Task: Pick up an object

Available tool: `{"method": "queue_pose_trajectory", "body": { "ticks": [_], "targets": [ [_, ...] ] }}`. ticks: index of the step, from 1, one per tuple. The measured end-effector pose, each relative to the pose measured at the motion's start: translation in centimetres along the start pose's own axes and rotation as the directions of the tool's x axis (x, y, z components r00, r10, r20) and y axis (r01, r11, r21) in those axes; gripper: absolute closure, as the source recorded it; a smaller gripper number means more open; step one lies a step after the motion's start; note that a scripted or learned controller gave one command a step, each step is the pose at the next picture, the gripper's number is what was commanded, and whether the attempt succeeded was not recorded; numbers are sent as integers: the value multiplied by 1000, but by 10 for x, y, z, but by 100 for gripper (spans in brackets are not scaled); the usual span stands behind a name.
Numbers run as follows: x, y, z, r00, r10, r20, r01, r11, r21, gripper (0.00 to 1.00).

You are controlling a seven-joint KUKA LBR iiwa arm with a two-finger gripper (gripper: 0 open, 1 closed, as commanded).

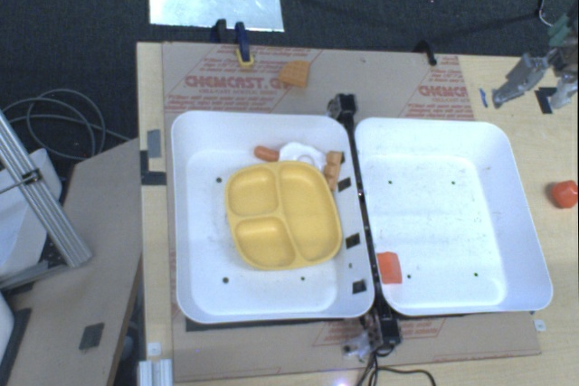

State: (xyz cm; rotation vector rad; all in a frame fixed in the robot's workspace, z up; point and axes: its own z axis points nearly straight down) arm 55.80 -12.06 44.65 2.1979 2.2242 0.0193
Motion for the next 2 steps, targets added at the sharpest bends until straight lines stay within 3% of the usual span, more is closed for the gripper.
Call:
{"method": "queue_pose_trajectory", "body": {
  "ticks": [1, 2],
  "targets": [
    [-33, -74, -16, 1000, 15, 1, -15, 1000, 13, 0],
    [-31, -70, -26, 1000, 6, 1, -6, 1000, 11, 100]
  ]
}}
